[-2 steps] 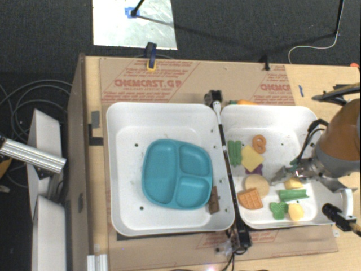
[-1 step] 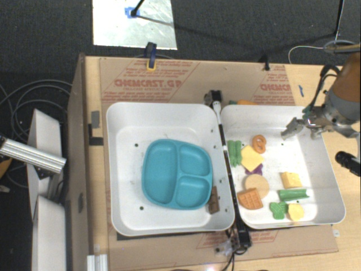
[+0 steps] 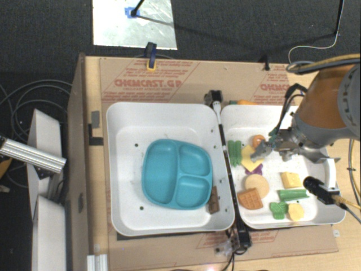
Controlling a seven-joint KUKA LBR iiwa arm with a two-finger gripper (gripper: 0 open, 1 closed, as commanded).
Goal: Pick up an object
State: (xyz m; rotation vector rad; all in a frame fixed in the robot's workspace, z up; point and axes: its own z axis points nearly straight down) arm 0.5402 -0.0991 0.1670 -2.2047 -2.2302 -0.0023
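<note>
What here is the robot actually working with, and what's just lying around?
In play:
gripper
toy food pieces in the right bin

Lying about:
blue divided plate in the left bin
brown piece
cables

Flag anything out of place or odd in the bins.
One oddity: a small brown piece lies in the left bin against the divider, beside the blue tray, while the other toy foods sit in the right bin.

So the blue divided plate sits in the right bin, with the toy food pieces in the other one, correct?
Not quite. The camera view shows the blue divided plate in the left bin; the toy food pieces lie in the right bin, where the gripper is reaching.
</note>
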